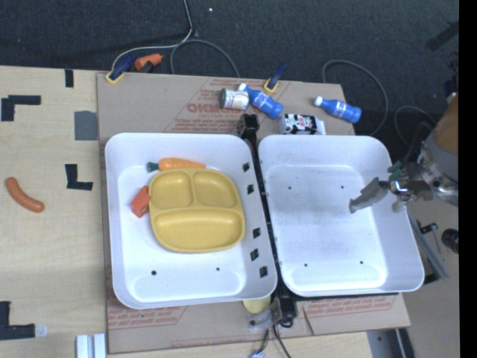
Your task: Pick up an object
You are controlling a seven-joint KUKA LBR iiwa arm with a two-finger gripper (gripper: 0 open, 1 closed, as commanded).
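The yellow plate (197,218) lies in the left bin (119,200), an orange carrot (181,163) touching its upper rim. It looks light, stiff and slippery, so a raised divider seems the best hold. The gripper (367,198) hangs over the right bin (328,267); I cannot tell how its fingers stand.

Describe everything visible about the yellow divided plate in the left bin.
The yellow divided plate looks like matte plastic, with rounded corners and three compartments: two smaller ones at the far side and one wide one nearer the camera. All three look bare. It lies flat, right way up, in the left bin, toward its far half. An orange carrot lies along its far edge and a smaller orange-red piece sits against its left edge; both seem to touch it.
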